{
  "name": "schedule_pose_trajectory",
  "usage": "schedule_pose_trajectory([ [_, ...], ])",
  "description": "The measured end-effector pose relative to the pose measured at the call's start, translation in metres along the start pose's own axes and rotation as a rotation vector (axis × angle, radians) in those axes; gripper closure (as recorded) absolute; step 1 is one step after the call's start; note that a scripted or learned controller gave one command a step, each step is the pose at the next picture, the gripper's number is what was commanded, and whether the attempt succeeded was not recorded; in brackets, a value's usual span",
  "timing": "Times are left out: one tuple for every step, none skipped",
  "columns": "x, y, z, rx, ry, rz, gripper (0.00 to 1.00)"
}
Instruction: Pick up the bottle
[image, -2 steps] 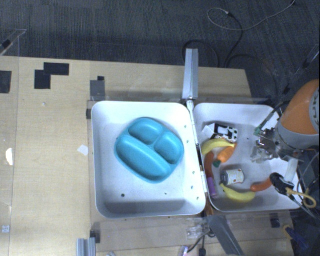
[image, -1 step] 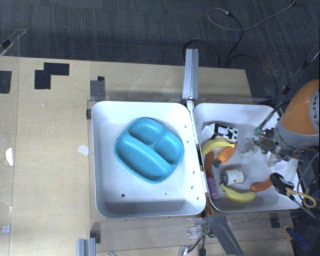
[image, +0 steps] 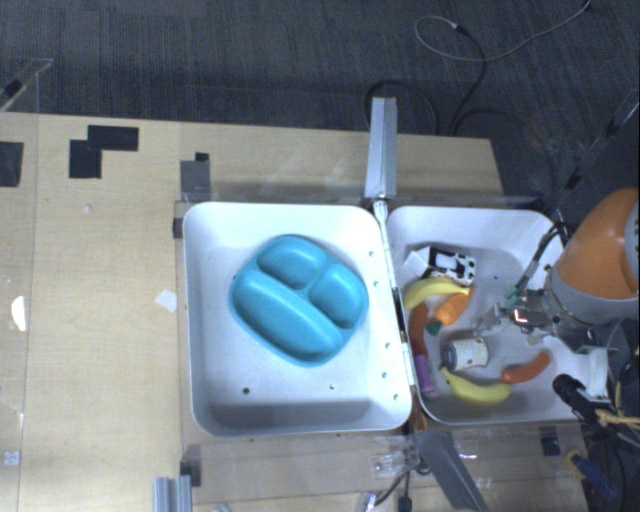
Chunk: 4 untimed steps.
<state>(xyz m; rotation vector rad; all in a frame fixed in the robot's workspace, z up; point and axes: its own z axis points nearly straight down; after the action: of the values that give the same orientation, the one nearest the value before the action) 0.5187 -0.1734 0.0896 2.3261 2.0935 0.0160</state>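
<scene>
Watching remotely, I see the gripper (image: 487, 327) low in the right bin (image: 520, 228) above the bottle (image: 466, 353); jaw state I cannot tell.

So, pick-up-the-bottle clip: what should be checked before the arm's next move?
1. Bottle in sight: ok, it lies on its side in the right bin.
2. Gripper lined up over the bottle: not ok, it sits to the bottle's right in the view, apart from it.
3. Bottle held: not ok, nothing is seen in the gripper.
4. Room around the bottle: cannot tell, a banana lies close below it and a carrot close above.
5. Path from gripper to bottle: ok, bare bin floor lies between them.
</scene>
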Motion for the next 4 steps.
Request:
schedule_pose_trajectory([
  [0.001, -0.031, -0.019, 0.013, 0.0, 0.179, 0.0],
  [0.002, 0.025, -0.043, 0.011, -0.002, 0.304, 0.0],
  [-0.007, -0.003, -0.1, 0.011, -0.002, 0.317, 0.0],
  [-0.025, -0.027, -0.074, 0.012, -0.003, 0.409, 0.0],
])
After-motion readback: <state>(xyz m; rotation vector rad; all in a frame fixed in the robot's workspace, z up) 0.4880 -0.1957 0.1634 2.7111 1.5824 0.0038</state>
